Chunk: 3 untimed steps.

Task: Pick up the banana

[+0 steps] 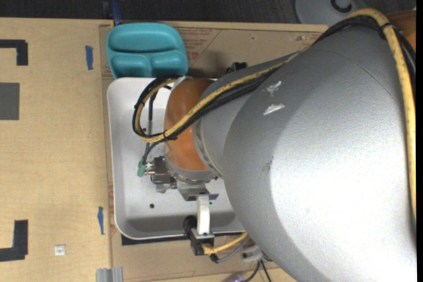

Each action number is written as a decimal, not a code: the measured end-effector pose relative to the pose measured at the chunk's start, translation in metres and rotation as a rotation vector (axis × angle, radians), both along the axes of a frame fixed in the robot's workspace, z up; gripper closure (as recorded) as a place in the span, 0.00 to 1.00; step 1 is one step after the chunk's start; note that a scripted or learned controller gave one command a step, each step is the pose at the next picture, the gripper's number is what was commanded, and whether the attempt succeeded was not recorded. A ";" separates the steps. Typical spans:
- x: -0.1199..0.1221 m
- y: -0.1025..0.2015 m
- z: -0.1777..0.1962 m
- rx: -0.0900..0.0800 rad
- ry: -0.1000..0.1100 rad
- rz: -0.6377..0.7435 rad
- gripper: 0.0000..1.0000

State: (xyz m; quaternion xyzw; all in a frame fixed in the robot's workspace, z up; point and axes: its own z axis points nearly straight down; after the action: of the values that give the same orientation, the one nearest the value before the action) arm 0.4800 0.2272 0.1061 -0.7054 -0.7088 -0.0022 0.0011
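Seen from the overhead camera, the grey arm (310, 135) reaches in from three o'clock and covers most of the frame, its orange band (180, 122) sitting over the middle of the left white bin (125, 162). Below the band the wrist hardware points down into the bin, and the pincer (162, 175) is hidden beneath it, so I cannot tell how far it is open or whether it has hold of anything. The banana cannot be made out, so its place relative to the pincer and the way its long axis points cannot be told. At twelve o'clock from the bin a teal moulded piece (147, 49) rests on the cardboard-covered counter (53, 142), touching the bin's far rim.
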 end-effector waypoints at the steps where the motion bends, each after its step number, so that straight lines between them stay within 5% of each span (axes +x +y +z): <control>1: 0.000 0.000 0.010 -0.001 0.000 0.001 1.00; 3: 0.000 0.001 0.029 -0.001 0.002 0.002 1.00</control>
State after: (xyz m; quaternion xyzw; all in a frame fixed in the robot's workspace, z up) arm 0.4798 0.2282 0.1349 -0.7045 -0.7097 -0.0009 0.0015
